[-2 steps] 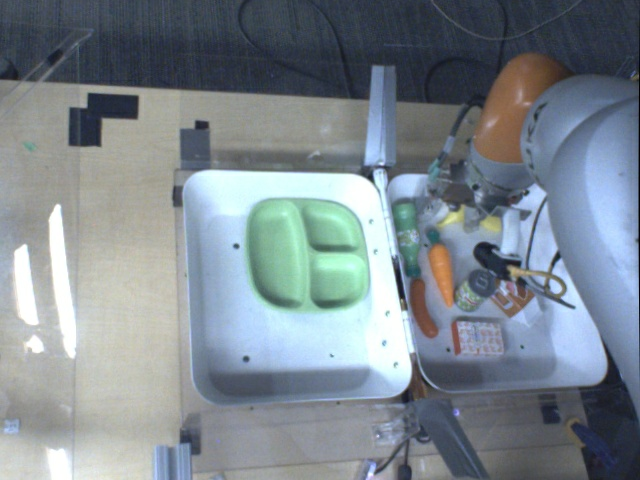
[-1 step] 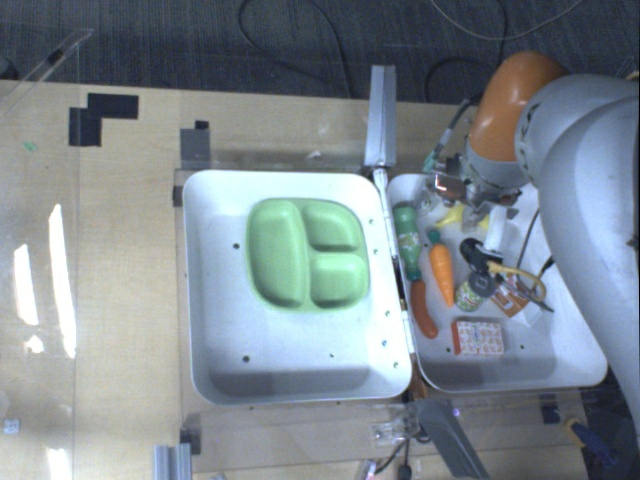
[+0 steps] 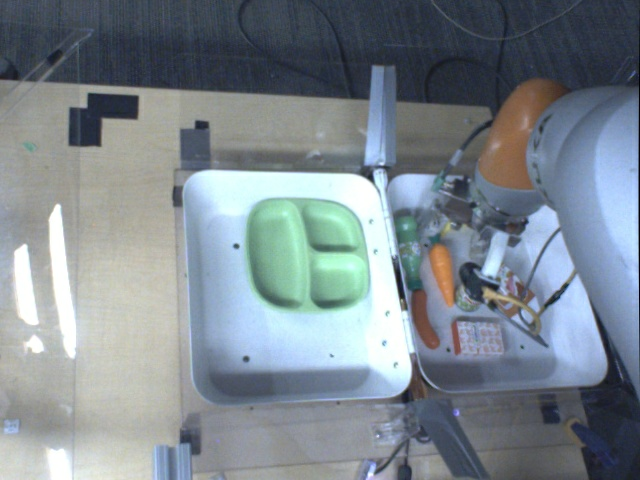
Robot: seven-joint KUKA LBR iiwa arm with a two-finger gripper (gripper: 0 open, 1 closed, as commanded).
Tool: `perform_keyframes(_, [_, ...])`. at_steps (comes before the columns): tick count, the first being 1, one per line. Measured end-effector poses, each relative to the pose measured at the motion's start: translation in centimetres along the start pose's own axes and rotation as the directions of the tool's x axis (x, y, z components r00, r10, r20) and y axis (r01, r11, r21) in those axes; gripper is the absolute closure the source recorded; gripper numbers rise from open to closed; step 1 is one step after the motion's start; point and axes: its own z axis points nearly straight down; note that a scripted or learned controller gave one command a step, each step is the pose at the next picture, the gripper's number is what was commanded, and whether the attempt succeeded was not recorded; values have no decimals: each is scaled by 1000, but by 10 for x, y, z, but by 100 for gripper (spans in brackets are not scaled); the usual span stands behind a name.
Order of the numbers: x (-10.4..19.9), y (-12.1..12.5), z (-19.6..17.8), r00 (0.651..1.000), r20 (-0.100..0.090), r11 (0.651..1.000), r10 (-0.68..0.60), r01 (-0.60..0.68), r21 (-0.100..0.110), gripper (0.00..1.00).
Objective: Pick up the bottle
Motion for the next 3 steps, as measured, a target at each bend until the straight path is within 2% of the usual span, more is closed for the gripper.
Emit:
perform_keyframes(1, [8, 39, 1, 986, 6, 986, 165, -165, 20, 0])
perform_keyframes(2, [-11, -25, -1, 978, 0, 978, 207, -207, 1, 0])
perform_keyframes(3, [-66, -8, -66, 944, 4, 944, 329, -329, 4, 0])
